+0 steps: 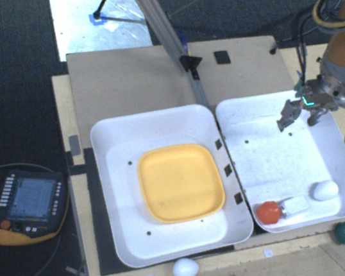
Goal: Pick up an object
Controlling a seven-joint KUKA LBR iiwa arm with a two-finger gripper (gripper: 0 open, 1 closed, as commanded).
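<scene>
On the far left, off the bench, a teach pendant [27,209] lay on the dark floor. The left bin [110,176] held a yellow plate [181,182] lying flat near its middle, and just outside that bin's near rim a white egg-shaped object [185,269] rested on the bench.

In the right bin [335,141] the candidates sat along the near wall: a red ball [269,212] at the near-left corner, a small white block [295,205] just beside it, and a white egg [325,190] further right — all untouched, as far as could be seen. A dark green ball [344,232] sat outside the bin on the bench.

The gripper [298,114] hung over the far part of the right bin, its two dark fingers spread apart with nothing between them. By that evidence the pick had not begun — the arm was well apart from every object, so choosing one, descending, closing and lifting all remained.
</scene>
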